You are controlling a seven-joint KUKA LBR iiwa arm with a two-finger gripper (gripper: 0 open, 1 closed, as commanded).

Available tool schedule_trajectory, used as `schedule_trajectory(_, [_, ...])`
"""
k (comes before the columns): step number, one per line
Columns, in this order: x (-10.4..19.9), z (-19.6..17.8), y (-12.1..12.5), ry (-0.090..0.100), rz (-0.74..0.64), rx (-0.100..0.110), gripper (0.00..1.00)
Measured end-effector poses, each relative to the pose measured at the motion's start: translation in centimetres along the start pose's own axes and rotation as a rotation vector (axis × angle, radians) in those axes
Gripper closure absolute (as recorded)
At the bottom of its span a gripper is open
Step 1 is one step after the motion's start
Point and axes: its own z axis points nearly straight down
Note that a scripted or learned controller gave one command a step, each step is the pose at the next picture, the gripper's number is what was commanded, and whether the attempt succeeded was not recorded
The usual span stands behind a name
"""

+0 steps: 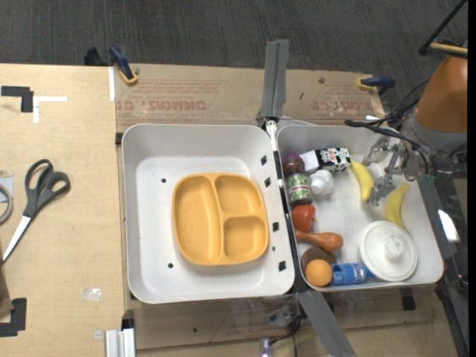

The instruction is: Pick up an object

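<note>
The gripper (388, 171) hangs over the right bin (428, 199) near its far right wall, fingers slightly parted, nothing between them; two bananas (361, 180) flank it, each lying lengthwise front to back; a white lid (387, 251) sits just in front, bare floor to its left; the yellow tray (221, 219) lies well left.

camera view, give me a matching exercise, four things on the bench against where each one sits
Things:
1. yellow divided tray
2. scissors
3. white lidded bowl
4. orange ball

Places:
A. right bin, near right corner
B. wooden bench top left of the bins
C. middle of the left bin
D. right bin, near left corner

Pairs: 1-C, 2-B, 3-A, 4-D
</note>
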Motion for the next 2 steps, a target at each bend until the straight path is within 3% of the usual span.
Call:
schedule_trajectory(1, [-1.6, 0.2, 0.5, 0.008, 0.06, 0.001, 0.0])
schedule_trajectory(2, [1.8, 0.5, 3.3, 0.013, 0.19, 0.0, 0.0])
